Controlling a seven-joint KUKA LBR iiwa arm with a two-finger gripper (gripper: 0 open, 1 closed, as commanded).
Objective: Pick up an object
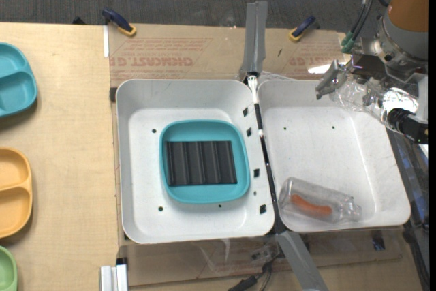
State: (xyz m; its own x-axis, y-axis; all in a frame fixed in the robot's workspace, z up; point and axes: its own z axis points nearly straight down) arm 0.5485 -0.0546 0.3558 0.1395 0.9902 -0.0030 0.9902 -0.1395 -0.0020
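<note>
Table point(61, 71): pale wood board with a brown cardboard sheet under the two bins; teal, orange and green divided plates sit at its left edge, well apart from the work.
Left bin point(136, 146): shallow white tray holding a teal dish point(204, 161) with a dark ribbed insert, lying flat near the middle. Stiff, broad and low; by my judgement its rim is the only place two fingers could bite, so it is the harder pick.
Right bin point(320, 146): shallow white tray, bare apart from one item near its front edge.
Arm: grey with the orange band, reaching in over the far right corner of the right bin.
Gripper point(340, 82): poised above the far edge of the right bin, well apart from both objects; glare and clear material around it hide the tips, so I cannot tell its state.
Clear tube point(319, 201): a see-through plastic container lying on its side near the front of the right bin, with an orange piece point(310, 205) inside.
Handling, as judged: probably light, smooth and slippery, thin-walled enough to flex, and likely to roll.
Where to take hold: across the narrow width at mid-length, jaws square to the long axis, closing gently so it neither squirts out nor crushes.
</note>
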